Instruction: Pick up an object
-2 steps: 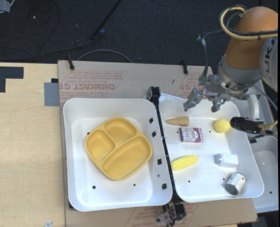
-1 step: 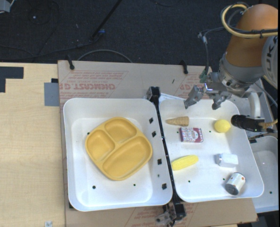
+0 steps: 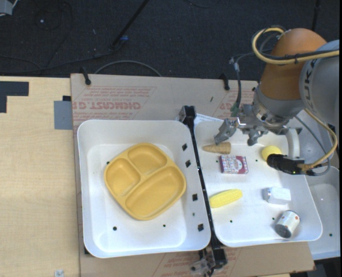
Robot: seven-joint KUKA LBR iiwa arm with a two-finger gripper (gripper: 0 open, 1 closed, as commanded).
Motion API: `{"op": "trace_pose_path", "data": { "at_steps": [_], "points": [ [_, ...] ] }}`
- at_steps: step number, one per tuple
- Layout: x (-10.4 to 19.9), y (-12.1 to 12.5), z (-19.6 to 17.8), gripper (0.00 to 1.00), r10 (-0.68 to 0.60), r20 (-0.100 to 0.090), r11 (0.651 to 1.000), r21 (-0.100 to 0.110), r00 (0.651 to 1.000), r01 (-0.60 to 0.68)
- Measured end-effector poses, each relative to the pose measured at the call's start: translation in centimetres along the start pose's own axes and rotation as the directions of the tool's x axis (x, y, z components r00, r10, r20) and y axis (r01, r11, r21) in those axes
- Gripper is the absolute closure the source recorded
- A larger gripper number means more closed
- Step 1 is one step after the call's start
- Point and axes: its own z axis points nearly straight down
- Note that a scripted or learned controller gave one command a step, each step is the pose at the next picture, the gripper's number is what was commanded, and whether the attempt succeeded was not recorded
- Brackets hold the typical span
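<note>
My gripper (image 3: pixel 240 133) hangs over the back of the right bin (image 3: pixel 248 238), its two grey fingers spread apart with nothing between them. Just below its left finger lies a tan cone (image 3: pixel 217 149). A small pink-and-white packet (image 3: pixel 233 164) sits a little further forward. A yellow corn cob (image 3: pixel 225 198) lies near the bin's left wall. A yellow ball (image 3: pixel 270 152) rests at the right, beside a black part of the arm. A white block (image 3: pixel 277 195) and a small silver can (image 3: pixel 286 223) lie toward the front right.
The left bin (image 3: pixel 96 154) holds a yellow divided plate (image 3: pixel 145 180). A black divider (image 3: pixel 196 172) separates the two bins. The arm's orange and grey body (image 3: pixel 292 68) looms over the right bin's back right corner, with cables looping around it.
</note>
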Motion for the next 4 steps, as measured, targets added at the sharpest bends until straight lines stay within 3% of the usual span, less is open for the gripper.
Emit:
{"op": "trace_pose_path", "data": {
  "at_steps": [2,3,4],
  "points": [
    [-0.2,0.9,11.0,0.00,0.002,0.005,1.000,-0.012,1.000,-0.002],
    [-0.4,1.1,9.5,1.00,0.007,0.007,1.000,-0.018,1.000,-0.006],
    [-0.8,0.1,4.0,1.00,0.007,0.001,1.000,-0.011,1.000,-0.007]
  ]
}}
